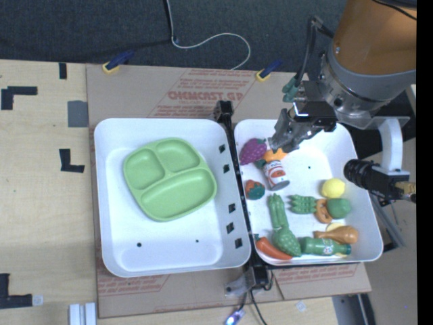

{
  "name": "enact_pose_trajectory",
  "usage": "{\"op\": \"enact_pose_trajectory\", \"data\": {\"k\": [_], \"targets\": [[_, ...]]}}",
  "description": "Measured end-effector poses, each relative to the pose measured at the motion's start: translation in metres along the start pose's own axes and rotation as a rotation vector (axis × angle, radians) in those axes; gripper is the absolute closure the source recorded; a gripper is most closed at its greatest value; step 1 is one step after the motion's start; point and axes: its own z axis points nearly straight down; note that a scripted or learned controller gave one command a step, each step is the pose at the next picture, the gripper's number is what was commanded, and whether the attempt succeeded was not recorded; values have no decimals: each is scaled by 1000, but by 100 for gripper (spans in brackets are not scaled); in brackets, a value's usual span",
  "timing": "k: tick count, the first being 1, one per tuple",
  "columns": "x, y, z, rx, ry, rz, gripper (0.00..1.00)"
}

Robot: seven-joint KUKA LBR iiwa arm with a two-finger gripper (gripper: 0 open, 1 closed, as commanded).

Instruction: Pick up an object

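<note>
Tool (279, 145) sits low in the right bin (362, 181), fingertips directly above the small orange-capped bottle (275, 171), beside the purple grapes (253, 151). Finger spread cannot be determined; no grasp visible.

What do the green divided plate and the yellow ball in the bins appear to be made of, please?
The green divided plate looks like moulded plastic, matte to satin: uniform colour, soft rounded compartment ridges, faint sheen. The yellow ball, perhaps a toy lemon, also looks like smooth plastic with even colour, though rubber or foam cannot be excluded.
</note>
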Motion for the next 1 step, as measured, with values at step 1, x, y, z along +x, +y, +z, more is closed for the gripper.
{"op": "enact_pose_trajectory", "data": {"k": [1], "targets": [[73, 3, 305, 9, -3, 3, 100]]}}
